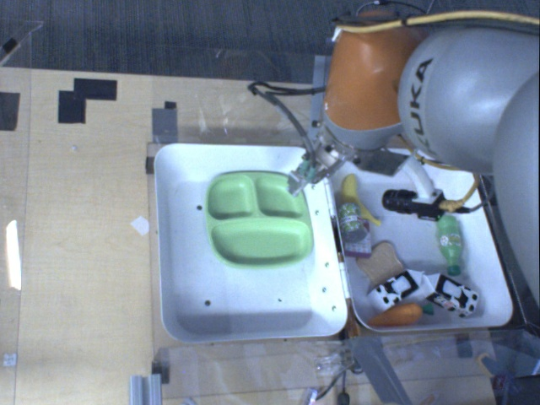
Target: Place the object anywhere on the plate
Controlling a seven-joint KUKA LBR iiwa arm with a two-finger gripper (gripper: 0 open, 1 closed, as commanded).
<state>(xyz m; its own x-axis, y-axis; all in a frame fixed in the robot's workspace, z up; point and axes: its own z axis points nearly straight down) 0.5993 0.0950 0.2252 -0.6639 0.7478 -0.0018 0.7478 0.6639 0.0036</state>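
The gripper (pixel 305 174) hovers at the green plate (pixel 257 220) edge, its state I cannot tell; nothing is placed yet.

Fixed overhead camera, slanted down on both bins (pixel 253 327)

A pale wooden worktop (pixel 76 251) fills the left and lower part of the scene, with black square markers (pixel 84 99) stuck near its far left edge. Beyond its far edge lies dark blue-grey carpeted floor (pixel 169 15). A bright patch of reflected light (pixel 13 256) glints at the worktop's left side.
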